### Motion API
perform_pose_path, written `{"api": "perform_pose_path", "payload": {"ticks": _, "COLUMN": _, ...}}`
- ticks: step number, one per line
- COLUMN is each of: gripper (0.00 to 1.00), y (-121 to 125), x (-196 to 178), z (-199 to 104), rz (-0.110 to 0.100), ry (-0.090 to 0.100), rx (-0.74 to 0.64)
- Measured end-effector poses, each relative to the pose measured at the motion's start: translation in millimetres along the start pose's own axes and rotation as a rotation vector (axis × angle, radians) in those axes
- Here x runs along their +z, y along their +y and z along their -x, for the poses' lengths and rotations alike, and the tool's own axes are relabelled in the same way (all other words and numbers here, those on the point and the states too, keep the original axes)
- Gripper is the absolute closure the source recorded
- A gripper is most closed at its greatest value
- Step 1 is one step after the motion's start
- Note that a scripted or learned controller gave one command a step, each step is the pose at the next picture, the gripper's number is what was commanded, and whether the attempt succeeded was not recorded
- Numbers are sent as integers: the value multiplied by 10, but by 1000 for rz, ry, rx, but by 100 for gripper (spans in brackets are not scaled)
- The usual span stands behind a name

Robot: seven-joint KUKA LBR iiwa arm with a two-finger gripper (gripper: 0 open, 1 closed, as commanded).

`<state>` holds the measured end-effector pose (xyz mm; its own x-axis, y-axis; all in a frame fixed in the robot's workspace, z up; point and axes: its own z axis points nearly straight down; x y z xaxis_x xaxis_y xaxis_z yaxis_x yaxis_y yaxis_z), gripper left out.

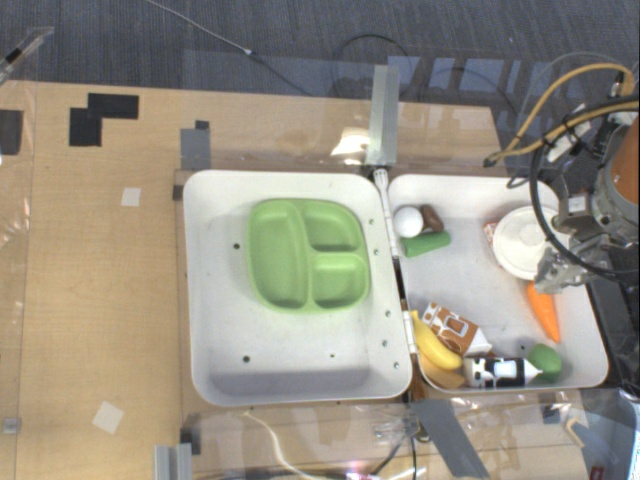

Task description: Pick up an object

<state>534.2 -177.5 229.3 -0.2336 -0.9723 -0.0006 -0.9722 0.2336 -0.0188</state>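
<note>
My gripper [558, 272] hangs over the right side of the right bin [470, 268], just above the top end of an orange carrot [545, 313] and beside a white cup [522, 240]. Further left in this bin, a white ball [407, 221], a brown piece [431, 218] and a green cylinder [426, 243] lie close together. Along the front edge are a banana [434, 349], a brown-and-white carton [452, 329], a black-and-white bottle [497, 371] and a green round fruit [545, 361]. Nothing shows held in the gripper.
The left bin [215, 288] holds a green divided plate [307, 254]. A metal post [383, 118] stands behind the seam between the bins. Yellow and black cables [560, 108] loop above the arm at the right. The wooden bench [90, 298] stretches to the left.
</note>
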Motion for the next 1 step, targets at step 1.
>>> {"api": "perform_pose_path", "payload": {"ticks": 1, "gripper": 100, "y": -210, "x": -310, "z": 907, "rz": 9, "ry": -6, "rx": 0}}
